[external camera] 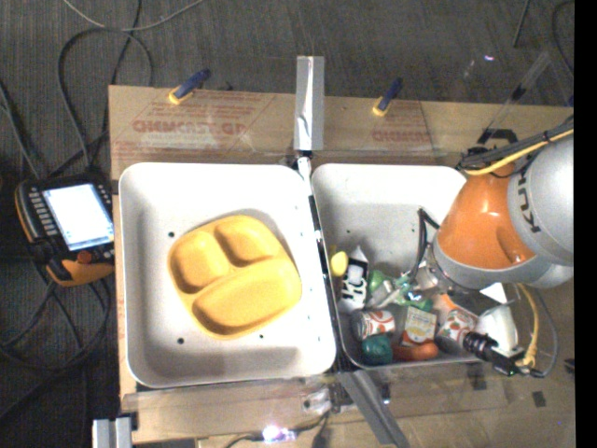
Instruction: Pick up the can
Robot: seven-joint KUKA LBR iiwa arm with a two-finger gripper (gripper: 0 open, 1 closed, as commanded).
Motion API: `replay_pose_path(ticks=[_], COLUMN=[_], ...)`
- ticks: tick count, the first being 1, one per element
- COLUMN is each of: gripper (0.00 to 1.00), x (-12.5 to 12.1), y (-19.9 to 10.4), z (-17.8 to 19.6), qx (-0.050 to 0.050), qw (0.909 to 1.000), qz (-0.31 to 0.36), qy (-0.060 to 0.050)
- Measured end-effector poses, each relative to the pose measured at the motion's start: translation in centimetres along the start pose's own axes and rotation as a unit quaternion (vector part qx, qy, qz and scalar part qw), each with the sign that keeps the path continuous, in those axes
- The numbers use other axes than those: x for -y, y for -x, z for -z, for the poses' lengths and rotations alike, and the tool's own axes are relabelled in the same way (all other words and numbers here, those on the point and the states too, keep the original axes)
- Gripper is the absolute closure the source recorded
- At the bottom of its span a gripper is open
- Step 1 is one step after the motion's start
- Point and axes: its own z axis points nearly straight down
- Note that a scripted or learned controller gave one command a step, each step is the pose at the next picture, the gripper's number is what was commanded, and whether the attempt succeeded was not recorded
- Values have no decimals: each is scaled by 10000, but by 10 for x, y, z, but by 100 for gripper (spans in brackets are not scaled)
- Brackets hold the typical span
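Observation:
A red-and-white can (pixel 376 324) lies on its side near the front edge of the right bin (pixel 373 203), among a pile of small items. A second red-and-white can-like item (pixel 456 327) lies further right in the same pile. My gripper (pixel 422 286) hangs below the orange wrist band (pixel 476 227), low over the pile, just up and to the right of the first can. The arm's body hides much of it.
The left bin (pixel 140 250) holds a yellow divided plate (pixel 235 273). Around the can lie a black-and-white item (pixel 354 287), a yellow ball (pixel 338 263), a green object (pixel 377 347), a red object (pixel 417 350) and a white packet (pixel 420 322).

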Motion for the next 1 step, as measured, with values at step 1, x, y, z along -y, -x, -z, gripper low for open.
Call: replay_pose_path(ticks=[1], gripper=[100], x=[-1], y=[-3], z=[9], qx=[-20], qw=[10000], qz=[17], qy=[-2])
